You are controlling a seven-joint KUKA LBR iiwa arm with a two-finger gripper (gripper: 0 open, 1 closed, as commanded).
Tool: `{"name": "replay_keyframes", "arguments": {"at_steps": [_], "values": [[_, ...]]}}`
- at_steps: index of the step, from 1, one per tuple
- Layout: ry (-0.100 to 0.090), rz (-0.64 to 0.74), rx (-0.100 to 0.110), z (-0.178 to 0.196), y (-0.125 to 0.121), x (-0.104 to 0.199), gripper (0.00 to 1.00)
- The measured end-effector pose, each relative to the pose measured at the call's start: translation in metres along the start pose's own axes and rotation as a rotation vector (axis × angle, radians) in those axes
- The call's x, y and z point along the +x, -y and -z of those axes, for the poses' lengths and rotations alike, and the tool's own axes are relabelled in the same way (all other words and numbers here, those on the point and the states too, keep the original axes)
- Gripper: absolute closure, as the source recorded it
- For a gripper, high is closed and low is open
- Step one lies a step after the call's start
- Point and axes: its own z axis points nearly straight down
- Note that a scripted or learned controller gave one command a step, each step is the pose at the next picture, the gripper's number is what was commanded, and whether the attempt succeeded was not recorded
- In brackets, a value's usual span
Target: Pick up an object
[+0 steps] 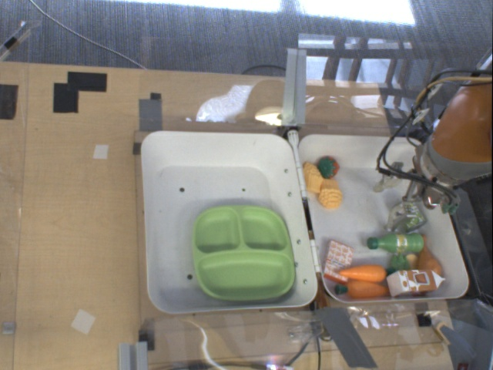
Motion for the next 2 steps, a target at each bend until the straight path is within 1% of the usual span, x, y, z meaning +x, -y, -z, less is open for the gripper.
{"name": "replay_keyframes", "arguments": {"at_steps": [1,2], "values": [[0.015,0.009,0.003,0.015,-0.002,-0.005,1.00],[0.012,-0.146,0.001,0.183,-0.033,-0.025,1.00]]}}
